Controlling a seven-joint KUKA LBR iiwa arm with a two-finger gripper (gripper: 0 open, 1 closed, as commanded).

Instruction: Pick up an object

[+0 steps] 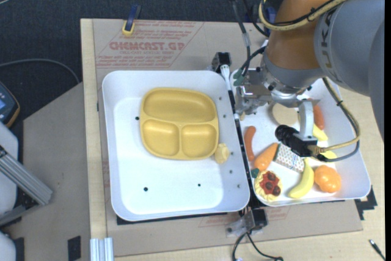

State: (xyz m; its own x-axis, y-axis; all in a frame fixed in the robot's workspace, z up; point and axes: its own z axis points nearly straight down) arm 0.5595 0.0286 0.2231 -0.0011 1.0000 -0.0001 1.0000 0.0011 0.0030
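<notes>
The right bin (360,183) holds several toy foods. A thin red-orange carrot (249,142) lies by its left wall, with a fatter orange carrot (266,156) beside it. At the front are a banana (303,183), an orange fruit (328,179), a small yellow plate of red berries (269,184) and a patterned packet (287,158). Another carrot (318,116) lies at the right. My gripper (247,97) hangs low over the back left of this bin, just behind the thin carrot, and the wrist covers most of it. I see nothing held in it.
The left bin (122,131) holds a yellow divided tray (180,122), with a small pale yellow piece (221,153) against its right corner. The grey arm with its orange band (302,9) covers the back of the right bin. A cardboard sheet (146,43) lies behind the bins.
</notes>
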